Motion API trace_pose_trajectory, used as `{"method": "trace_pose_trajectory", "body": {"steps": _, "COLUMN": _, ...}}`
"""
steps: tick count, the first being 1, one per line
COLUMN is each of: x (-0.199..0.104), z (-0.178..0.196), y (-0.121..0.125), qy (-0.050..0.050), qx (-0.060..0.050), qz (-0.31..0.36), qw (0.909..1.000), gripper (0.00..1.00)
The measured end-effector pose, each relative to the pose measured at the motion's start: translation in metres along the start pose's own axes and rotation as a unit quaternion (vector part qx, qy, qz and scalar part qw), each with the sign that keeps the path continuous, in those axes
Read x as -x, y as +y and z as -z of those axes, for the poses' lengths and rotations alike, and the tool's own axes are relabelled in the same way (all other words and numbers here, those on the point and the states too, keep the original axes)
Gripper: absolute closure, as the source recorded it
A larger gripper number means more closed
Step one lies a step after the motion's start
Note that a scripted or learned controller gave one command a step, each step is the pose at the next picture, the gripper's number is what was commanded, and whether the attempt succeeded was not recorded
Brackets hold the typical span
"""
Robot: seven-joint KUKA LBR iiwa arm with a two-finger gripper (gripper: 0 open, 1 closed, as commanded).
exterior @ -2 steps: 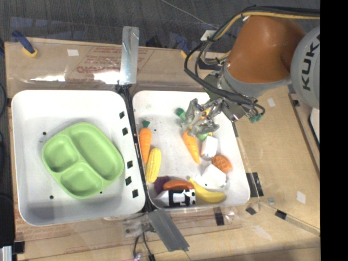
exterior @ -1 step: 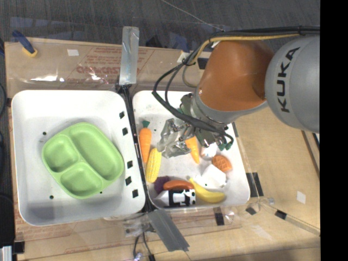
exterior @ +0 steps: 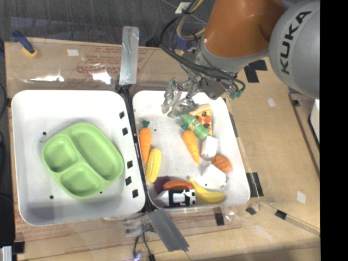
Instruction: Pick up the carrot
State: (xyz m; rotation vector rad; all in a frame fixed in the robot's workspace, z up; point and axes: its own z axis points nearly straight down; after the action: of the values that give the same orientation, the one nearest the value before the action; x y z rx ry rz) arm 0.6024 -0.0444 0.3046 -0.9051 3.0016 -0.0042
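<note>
— How is the scene viewed?
— From 1 fixed camera set above the tabletop (exterior: 272,145), looking down at a slant.
— What is taken in?
— Both white bins (exterior: 22,145) are framed; the arm (exterior: 244,15) is seen entering from the right.

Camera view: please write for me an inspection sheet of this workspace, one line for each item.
Surface: bench with left bin and right bin side by side.
Job's things: two carrots in right bin, left carrot near the divider, middle carrot.
Clutter: green tray in left bin; corn, banana, pizza slice in right bin.
Grippers: gripper over right bin's far end, holding nothing visible.
Cables: black cables along the wrist.
Surroundings: silver tape strip behind the bins.
</note>
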Motion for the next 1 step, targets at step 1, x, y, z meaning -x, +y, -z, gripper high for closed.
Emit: {"method": "trace_pose_trajectory", "body": {"steps": 1, "x": 0.0388, "z": 0.0415, "y": -0.0419, "qy": 0.000, "qx": 0.000, "qz": 0.043, "qw": 0.9991, "gripper": 1.00}}
